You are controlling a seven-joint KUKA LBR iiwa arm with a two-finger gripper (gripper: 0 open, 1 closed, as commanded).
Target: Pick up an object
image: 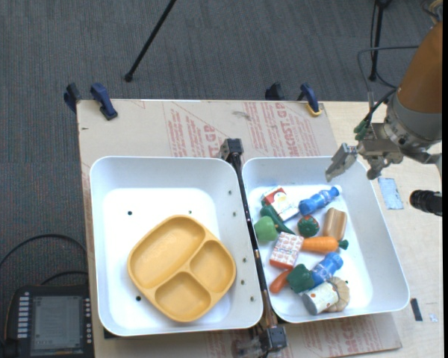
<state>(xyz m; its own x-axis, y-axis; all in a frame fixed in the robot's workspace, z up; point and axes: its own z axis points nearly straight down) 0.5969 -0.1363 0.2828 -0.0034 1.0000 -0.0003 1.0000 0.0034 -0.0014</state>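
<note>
While the arm (422, 73) reaches in at 3 o'clock, its gripper (356, 162) hangs over the far rim of the right bin (384, 233), 2 fingers spread wide with nothing between them.

Right bin contents, clustered at centre: 2 blue bottles, 1 at 12 o'clock (319, 199) and 1 at 5 o'clock (328, 265); a carrot (320, 245) between them; a red-and-white carton (277, 200) at 11 o'clock, print too small to read; a checked red-and-white box (285, 250) at 8 o'clock; a small can (320, 298) at 6 o'clock, label unreadable. All lie apart from the gripper.

Left bin (112, 200): 1 yellow 3-compartment plate (182, 267).

Bins sit on a cardboard sheet (209, 129) with red lettering, seen reversed and not legible. Blue clamps (103, 100) grip its far edge at 11 o'clock. Dark grey carpet (30, 51) surrounds the bench; a tripod leg (153, 32) stands at 12 o'clock, and a pendant with a screen (48, 324) lies at 7 o'clock.
</note>
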